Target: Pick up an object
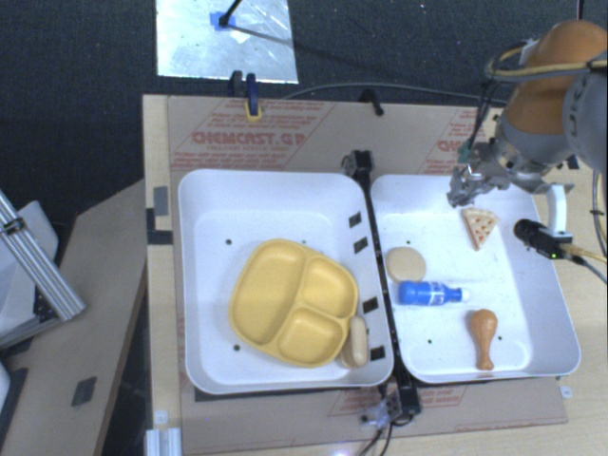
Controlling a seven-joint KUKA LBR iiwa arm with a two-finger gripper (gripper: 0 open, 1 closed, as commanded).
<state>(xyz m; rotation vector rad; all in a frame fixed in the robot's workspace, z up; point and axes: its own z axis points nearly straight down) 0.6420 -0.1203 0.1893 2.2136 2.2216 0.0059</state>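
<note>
Four toys in right bin [556,335]; my gripper [463,190] hovers near far edge beside pizza slice [481,226], finger spread unreadable. Slice looks light, stiff, flat; pinch across its narrow width.

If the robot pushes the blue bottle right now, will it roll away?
Probably. The blue bottle lies on its side on the right bin floor, and it looks round, so a nudge across its length could roll it. It looks small and plastic, so likely light, perhaps slippery between the fingers.

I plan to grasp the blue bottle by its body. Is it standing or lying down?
Lying down. The blue bottle rests on its side in the right bin, white cap pointing right.
</note>
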